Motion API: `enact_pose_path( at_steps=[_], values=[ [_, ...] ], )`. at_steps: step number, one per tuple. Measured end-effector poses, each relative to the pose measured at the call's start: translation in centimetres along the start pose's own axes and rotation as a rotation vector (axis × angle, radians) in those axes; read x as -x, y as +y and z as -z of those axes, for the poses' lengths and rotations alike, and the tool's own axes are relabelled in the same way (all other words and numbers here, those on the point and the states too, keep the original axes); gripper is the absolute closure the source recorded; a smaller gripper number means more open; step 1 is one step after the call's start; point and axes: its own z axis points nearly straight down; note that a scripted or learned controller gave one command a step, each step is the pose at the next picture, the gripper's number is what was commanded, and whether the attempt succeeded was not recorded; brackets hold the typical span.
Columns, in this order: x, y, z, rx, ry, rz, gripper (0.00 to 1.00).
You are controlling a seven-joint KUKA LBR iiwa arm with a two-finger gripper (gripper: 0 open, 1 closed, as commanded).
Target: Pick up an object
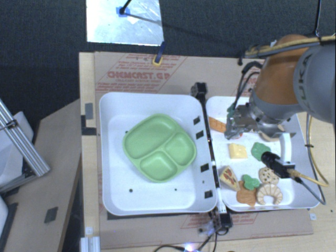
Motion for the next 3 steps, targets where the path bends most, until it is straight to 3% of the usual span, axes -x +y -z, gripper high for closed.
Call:
enact_pose_path(
  at_steps=[2, 3],
  values=[
    [-9.4, 4.8, -0.1, 0.001, 0.001, 0.000, 1.00],
    [-10.5, 6.2, 1.3, 0.001, 0.000, -0.003, 1.00]
  ],
)
